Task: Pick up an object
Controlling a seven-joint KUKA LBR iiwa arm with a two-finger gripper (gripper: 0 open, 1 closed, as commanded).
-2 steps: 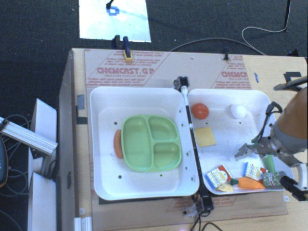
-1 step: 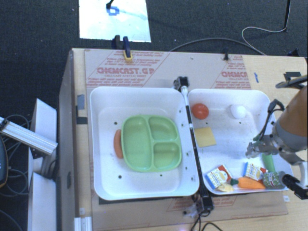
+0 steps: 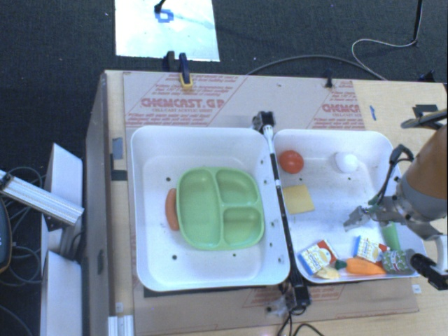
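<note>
Arm comes in from the right, orange band just above the wrist, bent down over the right bin (image 3: pixel 381 145) w/ the claw (image 3: pixel 367 214) low near the bin floor. Can't tell if the claw is clenched or released. Yellow sponge (image 3: pixel 299 199) lies left of the claw, tomato (image 3: pixel 291 162) up-left, white egg (image 3: pixel 346 162) above. Carrot (image 3: pixel 364 265) and snack packs (image 3: pixel 316 257) just below. Green tray (image 3: pixel 220 208) sits far left in the other bin.
</note>
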